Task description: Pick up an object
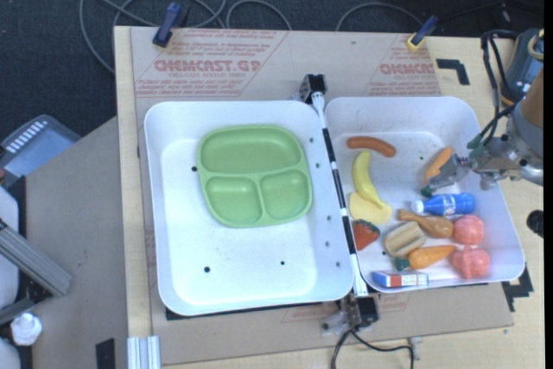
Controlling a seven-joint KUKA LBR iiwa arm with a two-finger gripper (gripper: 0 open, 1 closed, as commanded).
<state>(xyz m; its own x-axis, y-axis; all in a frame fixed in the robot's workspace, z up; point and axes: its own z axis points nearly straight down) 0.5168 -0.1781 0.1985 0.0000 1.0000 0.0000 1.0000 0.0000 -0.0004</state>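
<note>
Orange carrot [438, 162] sits in the right bin [406, 110], upper right part, tilted, right at the gripper [445, 175] tip. Gripper reaches in from the right edge of that bin; can't tell how far its jaws stand apart or whether it has the carrot. Just below: blue bottle [448, 205]. Left of it: sausage [371, 145] and banana [364, 177]. Left bin [164, 186] holds a green divided plate [255, 174]. Both bins on the desk [259, 56].
</note>
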